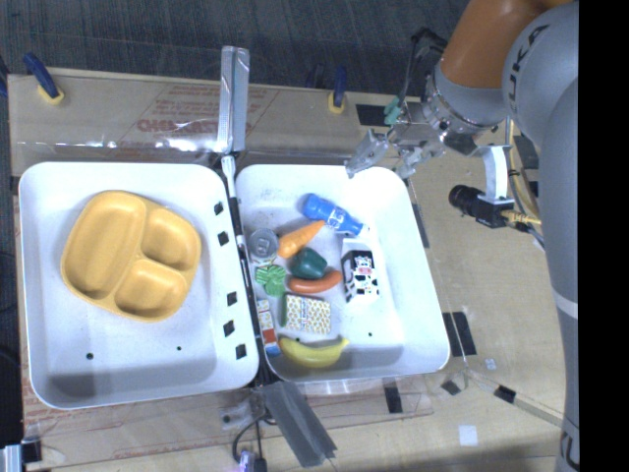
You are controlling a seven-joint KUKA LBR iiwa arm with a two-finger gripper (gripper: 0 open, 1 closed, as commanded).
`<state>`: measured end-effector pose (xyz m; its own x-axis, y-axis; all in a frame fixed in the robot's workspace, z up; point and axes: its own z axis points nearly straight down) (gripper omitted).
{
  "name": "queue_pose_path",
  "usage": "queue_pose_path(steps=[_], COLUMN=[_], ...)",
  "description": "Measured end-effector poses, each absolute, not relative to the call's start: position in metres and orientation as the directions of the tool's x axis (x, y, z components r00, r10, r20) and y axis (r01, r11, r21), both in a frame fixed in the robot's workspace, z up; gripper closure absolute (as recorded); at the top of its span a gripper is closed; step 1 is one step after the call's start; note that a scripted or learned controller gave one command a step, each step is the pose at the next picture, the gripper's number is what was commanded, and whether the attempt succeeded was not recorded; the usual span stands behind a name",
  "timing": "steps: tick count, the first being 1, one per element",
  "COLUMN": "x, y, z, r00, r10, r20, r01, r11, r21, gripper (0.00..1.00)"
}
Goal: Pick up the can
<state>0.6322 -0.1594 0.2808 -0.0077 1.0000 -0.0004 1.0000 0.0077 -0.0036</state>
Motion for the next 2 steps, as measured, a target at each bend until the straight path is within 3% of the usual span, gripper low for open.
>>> queue_pose_path(steps=[1,2], x=[0.581,0.513], y=[-0.114,-0.102], z=[0.248,0.177], r00=[0.413,0.79], r10=[0.911,0.613], r20=[-0.001,-0.004], r01=[0.911,0.613], r11=[-0.413,-0.79], r21=[-0.007,-0.007], gripper=[0.0,0.0])
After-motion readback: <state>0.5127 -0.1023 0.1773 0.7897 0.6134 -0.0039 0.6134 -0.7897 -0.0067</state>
